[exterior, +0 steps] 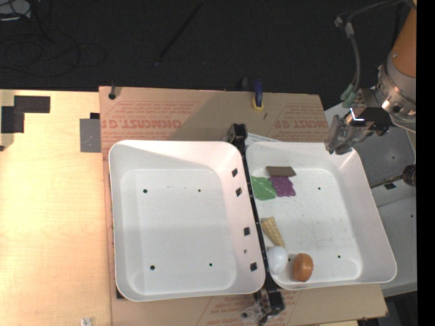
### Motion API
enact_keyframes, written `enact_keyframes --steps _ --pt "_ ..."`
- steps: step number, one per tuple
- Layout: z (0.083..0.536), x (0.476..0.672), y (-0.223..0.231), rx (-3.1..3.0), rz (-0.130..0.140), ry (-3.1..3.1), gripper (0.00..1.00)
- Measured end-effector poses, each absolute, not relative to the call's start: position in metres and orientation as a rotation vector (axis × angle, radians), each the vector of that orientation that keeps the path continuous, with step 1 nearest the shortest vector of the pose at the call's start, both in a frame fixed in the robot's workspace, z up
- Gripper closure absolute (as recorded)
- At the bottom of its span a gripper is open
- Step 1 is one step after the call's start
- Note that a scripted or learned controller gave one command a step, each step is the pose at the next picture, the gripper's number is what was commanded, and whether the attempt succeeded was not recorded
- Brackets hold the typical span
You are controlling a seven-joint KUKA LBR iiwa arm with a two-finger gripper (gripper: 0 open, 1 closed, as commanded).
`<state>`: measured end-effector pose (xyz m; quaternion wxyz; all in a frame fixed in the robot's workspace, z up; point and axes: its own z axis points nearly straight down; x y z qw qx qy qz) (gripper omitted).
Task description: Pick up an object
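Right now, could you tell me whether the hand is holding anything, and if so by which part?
Nothing is held. The hand hangs above the right bin's far right corner, with nothing between its fingers.

Two bins sit side by side at centre frame; five small objects (281, 212) cluster along the right bin's (353, 202) left side.

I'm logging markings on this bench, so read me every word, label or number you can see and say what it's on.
"GP": part of the red print on the brown cardboard sheet under the bins; it appears upside down.
The longer red word at the sheet's left: also upside down, too blurred to read.
The bins and the objects: no readable text.
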<state>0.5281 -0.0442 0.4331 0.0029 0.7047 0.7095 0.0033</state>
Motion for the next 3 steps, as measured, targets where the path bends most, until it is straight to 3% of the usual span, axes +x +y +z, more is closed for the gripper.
enact_keyframes --steps 1,2,3 --pt "0.273 0.562 0.011 2.223 -0.015 2.235 1.00" --pt "0.393 0.548 0.034 2.214 0.012 2.222 1.00" --pt "0.481 0.521 0.113 2.209 0.011 2.231 1.00"
